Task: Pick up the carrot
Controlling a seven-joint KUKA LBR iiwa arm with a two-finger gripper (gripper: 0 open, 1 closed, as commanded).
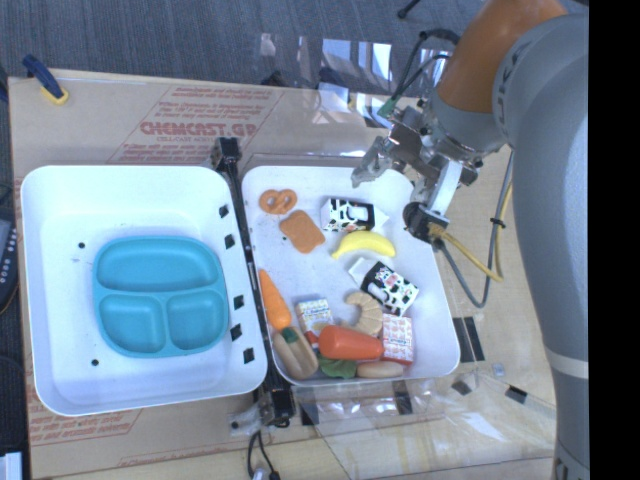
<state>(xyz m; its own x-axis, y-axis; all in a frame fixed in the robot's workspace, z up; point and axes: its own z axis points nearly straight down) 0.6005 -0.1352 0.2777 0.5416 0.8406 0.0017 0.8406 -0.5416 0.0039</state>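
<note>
1. Gripper (pixel 392 190) sits upper right of frame, over the top-right corner of the right bin (pixel 441 298). Fingers spread wide open, one tip near the bin's top rim, other near its right rim; nothing btwn them.
2. Arm (pixel 530 78) comes in from right side, grey w/ orange band at top right of frame.
3. Carrot (pixel 274 300): long orange piece lying along the left wall of the right bin, lower-centre of frame, well apart from the gripper.
4. Fatter orange-red veg w/ green end (pixel 350 343) lies near the bin's bottom edge, just right of the carrot's lower end.
5. Other stuff in right bin: pretzel (pixel 277 201) top left, tan cracker-like piece (pixel 301 231) just below it, banana (pixel 362 244) mid, two black-and-white cow-print cartons (pixel 348 214) & (pixel 389 287).
6. Left bin (pixel 60 268) holds a blue divided tray (pixel 158 294), centre-left of frame.
7. Both bins sit on a brown cardboard sheet (pixel 190 118) w/ red print.
</note>
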